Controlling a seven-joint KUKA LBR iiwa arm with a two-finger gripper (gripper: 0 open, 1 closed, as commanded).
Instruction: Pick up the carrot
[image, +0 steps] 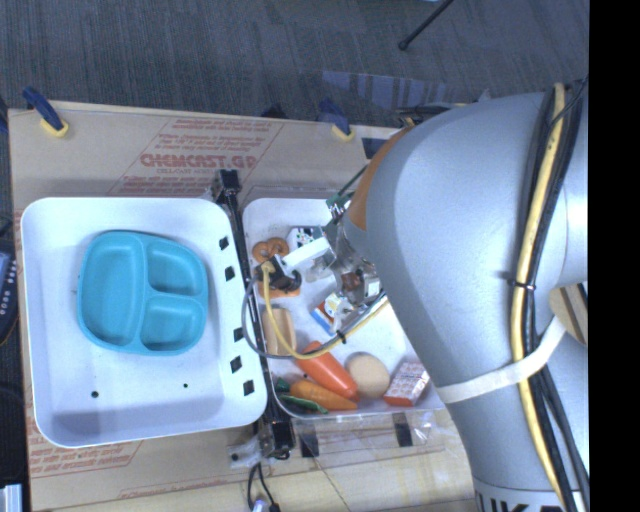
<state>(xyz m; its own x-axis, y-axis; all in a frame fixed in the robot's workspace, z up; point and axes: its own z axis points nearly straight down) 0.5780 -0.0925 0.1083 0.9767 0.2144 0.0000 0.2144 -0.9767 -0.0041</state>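
The arm (480, 250) reaches down into the right bin (262, 215), its tool (345, 285) poised above the carrot (328, 370).

The arm (480, 300) covers the right part of the right bin (268, 215), hiding that bin's far rim and whatever lies beneath. Beside the arm, the gripper (345, 285) is a blurred tangle; its fingers cannot be made out. The small items near it are too indistinct to name.
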